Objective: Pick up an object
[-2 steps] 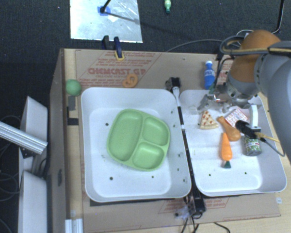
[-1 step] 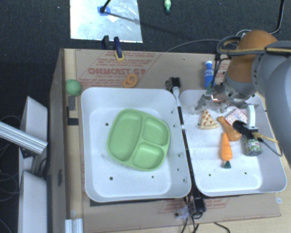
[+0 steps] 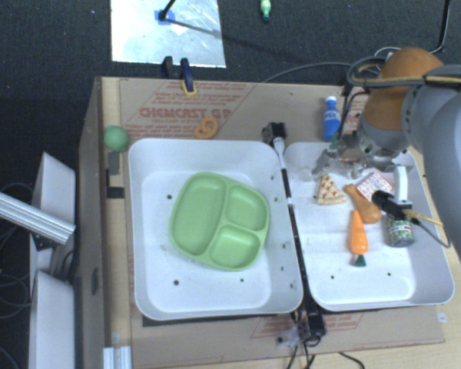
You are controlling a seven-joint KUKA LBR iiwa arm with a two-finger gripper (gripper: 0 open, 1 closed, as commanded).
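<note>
The hand [image 3: 332, 160] hovers just above the pizza slice [image 3: 329, 191] at the far side of the right bin [image 3: 369, 290]; whether it is open I cannot tell. Best to descend straight over the slice (the carrot [image 3: 358, 235] lies nearby), then close squarely.

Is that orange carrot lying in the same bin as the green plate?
No. The carrot lies in the right bin, while the green plate sits alone in the left bin.

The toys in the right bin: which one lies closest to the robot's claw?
The pizza slice, a yellow wedge with red spots, lies just below the gripper. The carrot and the small jar sit farther toward the bin's near side.
</note>
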